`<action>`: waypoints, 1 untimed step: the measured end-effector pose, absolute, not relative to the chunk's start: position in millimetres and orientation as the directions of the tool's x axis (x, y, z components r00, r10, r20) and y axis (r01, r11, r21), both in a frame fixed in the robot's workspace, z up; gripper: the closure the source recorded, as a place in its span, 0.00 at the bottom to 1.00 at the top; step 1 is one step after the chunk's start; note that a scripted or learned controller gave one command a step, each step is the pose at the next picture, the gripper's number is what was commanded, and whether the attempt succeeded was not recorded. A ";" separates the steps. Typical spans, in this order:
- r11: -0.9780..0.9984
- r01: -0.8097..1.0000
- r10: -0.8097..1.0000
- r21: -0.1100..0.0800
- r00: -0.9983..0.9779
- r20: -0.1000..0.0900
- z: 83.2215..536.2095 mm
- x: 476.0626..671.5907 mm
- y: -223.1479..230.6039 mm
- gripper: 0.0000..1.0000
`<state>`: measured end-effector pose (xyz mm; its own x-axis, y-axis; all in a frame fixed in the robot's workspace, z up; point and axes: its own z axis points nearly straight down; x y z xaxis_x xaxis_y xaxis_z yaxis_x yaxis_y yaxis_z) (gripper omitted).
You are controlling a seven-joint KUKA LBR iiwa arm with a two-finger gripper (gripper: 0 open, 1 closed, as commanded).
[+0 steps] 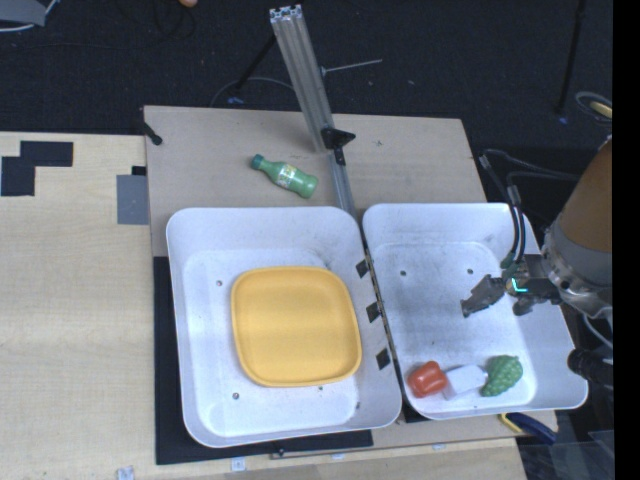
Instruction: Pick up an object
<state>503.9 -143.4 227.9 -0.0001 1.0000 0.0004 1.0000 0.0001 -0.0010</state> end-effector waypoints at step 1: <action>0.000 1.000 1.000 -0.001 0.000 0.000 227.9 503.9 -143.4 0.00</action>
<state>503.9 -143.4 227.9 -0.0002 1.0000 0.0003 1.0000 0.0002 -0.0010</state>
